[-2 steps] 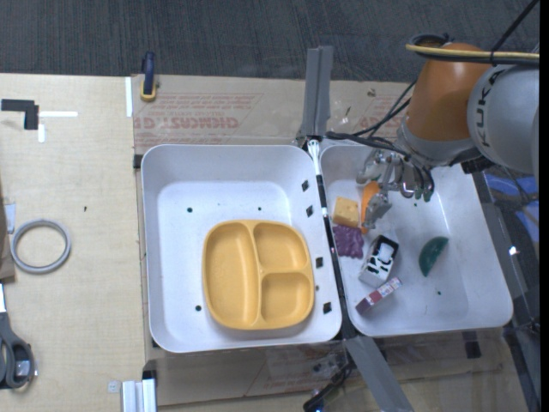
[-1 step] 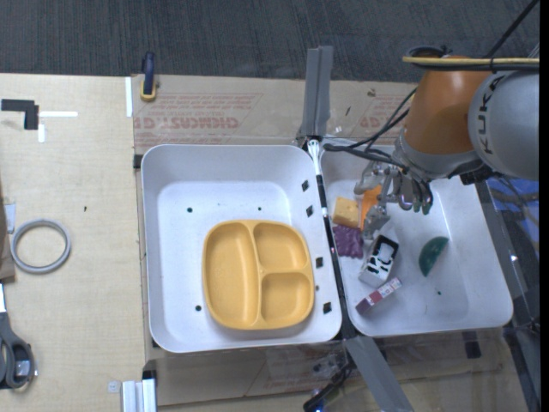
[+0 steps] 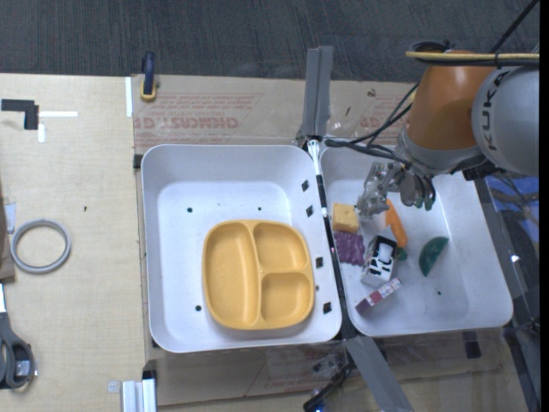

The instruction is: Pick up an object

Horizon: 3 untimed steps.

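My gripper (image 3: 375, 202) hovers over the right bin (image 3: 480, 256), near the cheese (image 3: 346, 218) and carrot (image 3: 395, 224); finger state: cannot tell. Approach step. Next: descend, close on one item.

In the right bin (image 3: 480, 312), the gripper (image 3: 374, 202) hangs just above a yellow block (image 3: 345, 218) and beside an orange carrot-like piece (image 3: 395, 226), while the left bin (image 3: 171, 187) holds a yellow three-compartment plate (image 3: 257, 275).
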Available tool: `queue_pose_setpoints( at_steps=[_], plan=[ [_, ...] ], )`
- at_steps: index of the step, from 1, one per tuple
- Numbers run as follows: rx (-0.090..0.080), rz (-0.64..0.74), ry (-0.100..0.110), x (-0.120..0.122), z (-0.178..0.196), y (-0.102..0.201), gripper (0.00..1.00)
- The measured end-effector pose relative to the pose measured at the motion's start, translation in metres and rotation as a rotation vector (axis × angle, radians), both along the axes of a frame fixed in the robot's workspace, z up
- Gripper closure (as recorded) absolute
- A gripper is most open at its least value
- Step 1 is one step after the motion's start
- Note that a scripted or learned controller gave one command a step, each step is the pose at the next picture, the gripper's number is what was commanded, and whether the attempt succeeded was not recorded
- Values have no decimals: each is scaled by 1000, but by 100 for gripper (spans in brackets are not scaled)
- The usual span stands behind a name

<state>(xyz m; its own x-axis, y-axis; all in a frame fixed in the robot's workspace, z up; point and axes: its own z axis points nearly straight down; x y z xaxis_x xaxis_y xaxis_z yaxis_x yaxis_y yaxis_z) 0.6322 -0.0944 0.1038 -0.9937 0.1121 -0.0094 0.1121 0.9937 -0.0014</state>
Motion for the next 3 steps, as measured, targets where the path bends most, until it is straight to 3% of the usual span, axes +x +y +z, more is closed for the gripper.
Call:
queue_pose_setpoints(
  at_steps=[1, 2, 3],
  plan=[
    [0, 0, 0, 0, 0, 0, 0],
    [3, -179, 5, -25, 89, 7, 0],
    [1, 202, 8, -79, -12, -54, 0]
  ],
)
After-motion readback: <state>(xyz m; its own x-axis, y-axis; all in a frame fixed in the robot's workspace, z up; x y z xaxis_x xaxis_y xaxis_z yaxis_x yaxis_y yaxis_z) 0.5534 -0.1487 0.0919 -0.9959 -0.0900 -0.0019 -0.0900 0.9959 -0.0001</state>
